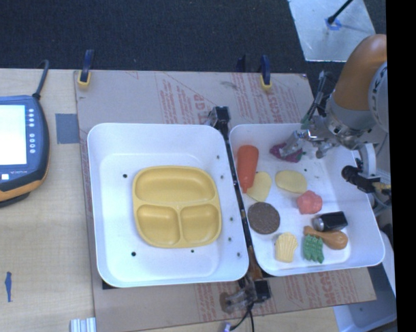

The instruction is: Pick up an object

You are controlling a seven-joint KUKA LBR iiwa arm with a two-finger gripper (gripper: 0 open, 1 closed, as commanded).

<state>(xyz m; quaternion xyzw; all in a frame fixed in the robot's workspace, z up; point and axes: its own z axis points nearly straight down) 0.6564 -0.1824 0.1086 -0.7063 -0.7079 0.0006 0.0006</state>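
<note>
A dark purplish-red toy item (286, 150) lies at the far edge of the right bin (361, 259), touching or just beside the gripper (309, 139) on its left; its exact kind is unclear, and whether the claw is released, clenched or grasping cannot be told from this angle. Just below the claw sits a pale yellow potato-like piece (291, 181), with a pink lump (309, 202) nearer the camera. Further left of the claw stand an orange carrot (247, 166) and a brown round patty (263, 218). Well below are a corn piece (286, 247), a green leafy piece (312, 249) and a black-and-silver object (330, 221). Far left, the other bin (107, 199) carries a yellow divided plate (177, 205).
</note>
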